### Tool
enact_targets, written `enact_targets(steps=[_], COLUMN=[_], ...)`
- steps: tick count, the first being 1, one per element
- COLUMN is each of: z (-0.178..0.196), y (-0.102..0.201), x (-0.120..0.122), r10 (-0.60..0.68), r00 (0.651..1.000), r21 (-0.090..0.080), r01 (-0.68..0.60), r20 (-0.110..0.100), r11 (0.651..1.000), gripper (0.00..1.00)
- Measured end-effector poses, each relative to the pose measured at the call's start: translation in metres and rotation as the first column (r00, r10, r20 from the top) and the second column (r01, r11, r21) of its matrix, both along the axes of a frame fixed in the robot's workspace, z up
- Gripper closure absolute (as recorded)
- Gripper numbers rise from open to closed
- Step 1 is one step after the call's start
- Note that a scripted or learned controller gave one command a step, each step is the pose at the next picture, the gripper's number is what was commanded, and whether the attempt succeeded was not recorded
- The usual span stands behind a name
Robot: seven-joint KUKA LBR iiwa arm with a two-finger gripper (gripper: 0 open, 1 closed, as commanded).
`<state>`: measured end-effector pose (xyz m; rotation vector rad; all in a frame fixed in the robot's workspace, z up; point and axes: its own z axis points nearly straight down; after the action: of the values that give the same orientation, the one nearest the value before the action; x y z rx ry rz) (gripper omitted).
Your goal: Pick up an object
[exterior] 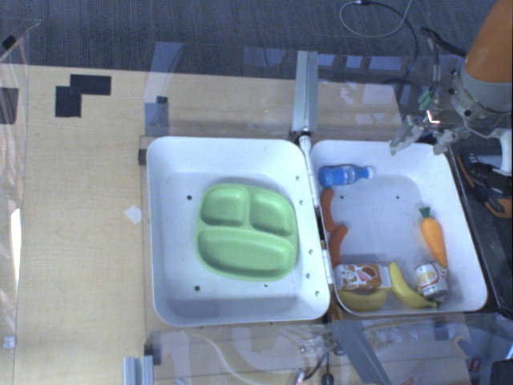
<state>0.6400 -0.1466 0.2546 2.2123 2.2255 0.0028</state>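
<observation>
Two white bins sit side by side on the wooden bench, and the left bin (160, 239) carries just one big item: a green divided tray (244, 231) lying flat in the middle. The right bin (385, 207) is where the pickings are. The arm (489, 54) comes in from the right, orange band showing, and its gripper (422, 139) hangs over the far right corner of that bin, fingers spread apart with nothing between them, so no grab yet by my reading.

Now the candidates. A blue bottle (343, 174) lies on its side at the far left of the bin, nearest the gripper, well apart from the rest. A reddish sausage (331, 224) runs along the left wall. Along the near edge things crowd together: a banana (383, 293), a small printed packet (358, 277) resting on it, and a little can (430, 280) at its right tip. A carrot (433, 237) lies just beyond the can. The bottle and carrot look the easiest, each with clear room around it.
</observation>
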Motion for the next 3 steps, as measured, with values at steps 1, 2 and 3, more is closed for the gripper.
enact_targets(steps=[1, 2, 3], z=[-0.132, -0.167, -0.165], y=[-0.047, -0.054, -0.055], x=[0.030, -0.009, -0.095], r10=[-0.116, -0.032, 0.188], r00=[0.993, 0.999, 0.982], r21=[0.000, 0.000, -0.004], r01=[0.116, 0.032, -0.188], r20=[0.000, 0.004, 0.006], r11=[0.993, 0.999, 0.982], gripper=[0.00, 0.00, 0.00])
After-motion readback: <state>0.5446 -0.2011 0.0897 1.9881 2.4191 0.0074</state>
